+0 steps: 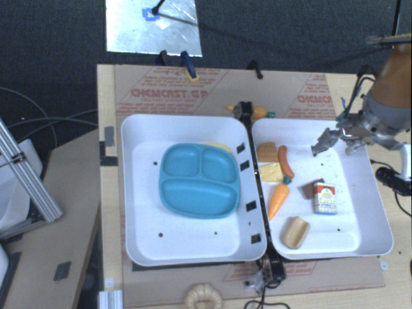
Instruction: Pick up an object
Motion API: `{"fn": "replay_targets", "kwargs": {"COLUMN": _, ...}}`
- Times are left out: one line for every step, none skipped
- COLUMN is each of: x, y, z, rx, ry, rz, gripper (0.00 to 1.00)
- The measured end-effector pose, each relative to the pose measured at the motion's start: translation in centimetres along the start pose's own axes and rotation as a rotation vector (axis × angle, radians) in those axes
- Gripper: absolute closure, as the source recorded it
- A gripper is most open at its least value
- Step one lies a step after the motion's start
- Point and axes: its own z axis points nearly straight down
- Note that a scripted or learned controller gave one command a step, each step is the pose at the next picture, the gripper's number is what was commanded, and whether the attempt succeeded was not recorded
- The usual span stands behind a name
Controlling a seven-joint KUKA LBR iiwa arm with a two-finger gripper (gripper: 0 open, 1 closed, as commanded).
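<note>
Hovering over the right bin, upper right part: end effector, fingers spread, nothing between them. Carrot lies in that bin near the divider, long axis steeply diagonal, tip down-left, green end up. Sausage just above it. Left bin carries a blue tray. Cardboard-topped bench on dark carpet.

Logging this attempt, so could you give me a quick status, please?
Gripper above right white bin, nothing held. Orange carrot, small red-and-white carton on the bin floor. Path clear.
</note>
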Motion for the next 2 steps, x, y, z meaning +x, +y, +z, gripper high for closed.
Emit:
{"fn": "replay_targets", "kwargs": {"x": 0.5, "y": 1.0, "z": 5.3, "rx": 0.003, "ry": 0.001, "rz": -0.004, "gripper": 0.0}}
{"fn": "replay_targets", "kwargs": {"x": 1.4, "y": 0.9, "z": 11.0, "rx": 0.001, "ry": 0.001, "rz": -0.003, "gripper": 0.0}}
